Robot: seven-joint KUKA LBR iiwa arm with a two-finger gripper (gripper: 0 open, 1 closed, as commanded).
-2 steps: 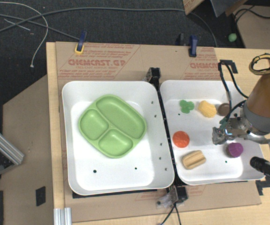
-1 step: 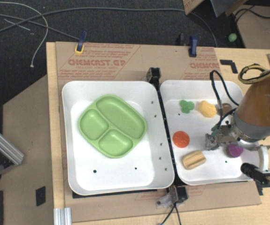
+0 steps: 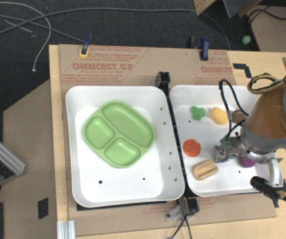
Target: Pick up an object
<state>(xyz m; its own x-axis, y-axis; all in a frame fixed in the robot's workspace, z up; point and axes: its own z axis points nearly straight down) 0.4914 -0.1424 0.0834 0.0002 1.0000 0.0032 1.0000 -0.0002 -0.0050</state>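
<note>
In the right bin (image 3: 202,185) lie a tan bread-like piece (image 3: 205,170), a red-orange round piece (image 3: 191,147), a small green piece (image 3: 198,113), a yellow piece (image 3: 219,115) and a purple piece (image 3: 247,160) partly under the arm. My gripper (image 3: 223,151) hangs low over the bin, just right of the red-orange piece and above the tan one. The wrist hides much of its fingers, and I see nothing held between them.
The left bin (image 3: 78,133) holds a green divided plate (image 3: 119,132). A black divider (image 3: 171,128) separates the bins. The arm's orange band (image 3: 272,118) and black cables (image 3: 227,96) cover the right bin's right side. Blue clamps (image 3: 86,45) sit at the bench's back.
</note>
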